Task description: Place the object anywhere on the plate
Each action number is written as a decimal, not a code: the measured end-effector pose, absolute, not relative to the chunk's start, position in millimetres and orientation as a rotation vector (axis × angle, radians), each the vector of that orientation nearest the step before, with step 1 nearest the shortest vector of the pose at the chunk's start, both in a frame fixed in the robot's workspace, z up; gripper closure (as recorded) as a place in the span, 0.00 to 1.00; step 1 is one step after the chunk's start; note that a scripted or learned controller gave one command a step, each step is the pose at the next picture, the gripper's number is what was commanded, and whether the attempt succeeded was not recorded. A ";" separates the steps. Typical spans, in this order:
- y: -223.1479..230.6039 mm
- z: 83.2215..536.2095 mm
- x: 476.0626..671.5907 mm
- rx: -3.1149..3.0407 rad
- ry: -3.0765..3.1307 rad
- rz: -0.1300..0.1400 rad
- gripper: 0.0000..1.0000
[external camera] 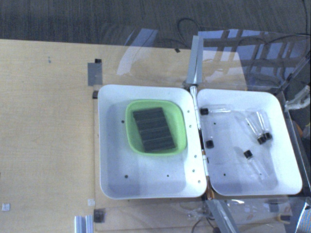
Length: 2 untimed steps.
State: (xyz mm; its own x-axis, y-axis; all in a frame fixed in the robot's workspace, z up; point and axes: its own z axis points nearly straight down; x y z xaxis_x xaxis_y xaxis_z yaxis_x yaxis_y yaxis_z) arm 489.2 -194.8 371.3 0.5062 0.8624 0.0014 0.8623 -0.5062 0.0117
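the dark ridged block [154, 129] lies flat inside the green plate [132, 111] in the left bin [109, 178], so the placing looks done; clear tubes [256, 125] sit loose in the right bin [286, 178]; the pincer's state i cannot tell

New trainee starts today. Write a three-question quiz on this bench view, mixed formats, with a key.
1. True or false: the green plate sits in the left bin.
2. What lies on the plate? A) a dark ridged block B) a red ball C) a spoon
3. Fill in: the clear tubes with black caps lie in the ____ bin.

Key: 1 true; 2 A, the dark ridged block; 3 right, the right bin.
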 end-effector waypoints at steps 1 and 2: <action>-187.5 288.5 488.6 2.612 1.739 0.005 0.00; -195.6 290.5 488.5 2.640 1.694 0.006 0.00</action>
